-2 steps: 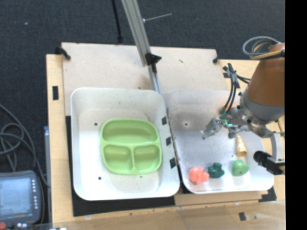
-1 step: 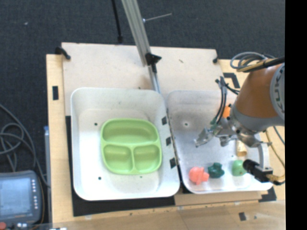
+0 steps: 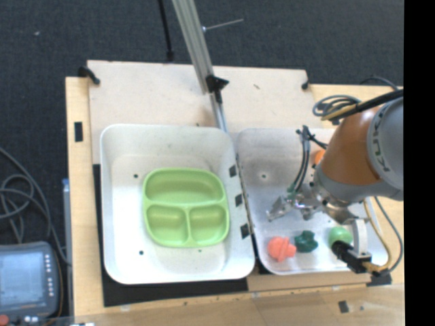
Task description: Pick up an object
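Your gripper (image 3: 284, 208) hangs low inside the right bin (image 3: 255, 156), its metal fingers (image 3: 274, 211) pointing toward that bin's left half; you can't tell from this angle whether they are spread or closed, and nothing shows between them. Behind it the arm (image 3: 353, 156) comes in from the right, its orange band sitting over the bin's right side and covering part of the floor there.

Your pickable things lie along the near edge of the right bin. An orange-red toy (image 3: 281, 248) sits closest to the gripper, just below it and slightly left of centre. Right beside that, touching or nearly so, is a dark green toy (image 3: 306, 241). Farther right you'll see a bright green ball (image 3: 339, 236), partly hidden by the wrist's cabling and a black fitting. A small patch of orange also peeks out by the arm near the bin's upper right; you can't tell what it is.

The left bin (image 3: 122, 148) holds a light green tray (image 3: 185, 206) with three compartments, lying flat near the middle and well apart from the gripper. Both bins rest side by side on the bench (image 3: 149, 87), with a slanted metal post (image 3: 194, 36) rising from behind where they meet.
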Available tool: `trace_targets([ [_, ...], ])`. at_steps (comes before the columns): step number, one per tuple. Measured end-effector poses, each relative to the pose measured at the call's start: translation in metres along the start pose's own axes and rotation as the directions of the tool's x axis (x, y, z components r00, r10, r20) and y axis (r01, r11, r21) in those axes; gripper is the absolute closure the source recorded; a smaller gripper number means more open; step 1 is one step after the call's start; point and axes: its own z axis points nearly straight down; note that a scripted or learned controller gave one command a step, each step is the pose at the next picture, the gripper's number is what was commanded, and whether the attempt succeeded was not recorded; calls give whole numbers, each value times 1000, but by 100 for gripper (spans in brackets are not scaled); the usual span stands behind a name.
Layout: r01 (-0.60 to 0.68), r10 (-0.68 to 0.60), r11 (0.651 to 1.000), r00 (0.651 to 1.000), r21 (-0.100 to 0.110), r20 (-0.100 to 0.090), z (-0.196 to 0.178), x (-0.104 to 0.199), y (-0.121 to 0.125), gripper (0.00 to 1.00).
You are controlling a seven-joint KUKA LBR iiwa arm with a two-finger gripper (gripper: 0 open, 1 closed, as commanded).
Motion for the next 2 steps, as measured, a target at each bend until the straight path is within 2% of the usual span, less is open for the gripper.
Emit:
trace_targets([
  [1, -1, 1, 1000, 1000, -3, 1, 29, -1, 0, 0],
  [2, -7, 7, 1000, 1000, -10, 0, 17, -2, 2, 100],
])
